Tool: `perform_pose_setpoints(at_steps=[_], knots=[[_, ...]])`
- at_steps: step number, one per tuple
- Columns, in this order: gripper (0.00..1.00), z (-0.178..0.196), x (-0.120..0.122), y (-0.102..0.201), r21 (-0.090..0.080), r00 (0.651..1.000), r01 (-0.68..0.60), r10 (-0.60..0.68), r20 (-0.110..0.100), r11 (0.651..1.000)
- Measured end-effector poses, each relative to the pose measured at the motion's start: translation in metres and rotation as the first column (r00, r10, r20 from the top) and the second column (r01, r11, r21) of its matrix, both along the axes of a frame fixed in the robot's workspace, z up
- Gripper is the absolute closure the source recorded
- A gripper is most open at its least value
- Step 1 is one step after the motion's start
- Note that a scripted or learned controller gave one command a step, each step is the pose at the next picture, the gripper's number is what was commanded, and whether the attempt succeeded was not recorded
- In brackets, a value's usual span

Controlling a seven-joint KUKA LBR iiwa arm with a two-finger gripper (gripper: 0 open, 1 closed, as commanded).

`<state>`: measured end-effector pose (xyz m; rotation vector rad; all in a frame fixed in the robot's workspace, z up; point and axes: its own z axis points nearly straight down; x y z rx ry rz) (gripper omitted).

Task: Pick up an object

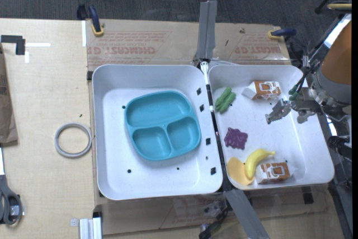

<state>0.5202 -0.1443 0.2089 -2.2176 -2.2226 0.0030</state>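
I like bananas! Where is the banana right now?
The banana lies near the front of the right bin, between the purple grapes and a small orange carton.

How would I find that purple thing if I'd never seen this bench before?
Start at the right bin, the one without the blue tray. Near its middle, close to the wall shared with the left bin, lies the purple grape bunch, below the green pods and above the banana. It is the sole purple, knobbly item there.

Grey arm (335, 73) reaches from right, hand (290, 111) empty, fingers spread
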Motion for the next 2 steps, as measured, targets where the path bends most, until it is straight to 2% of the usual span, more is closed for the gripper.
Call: perform_pose_setpoints(at_steps=[1, 2], knots=[[0.00, -0.099, -0.004, 0.052, 0.000, 0.997, 0.080, -0.080, -0.002, 0.997], [0.00, -0.118, -0.044, 0.051, 0.001, 1.000, 0.027, -0.027, -0.001, 1.000]])
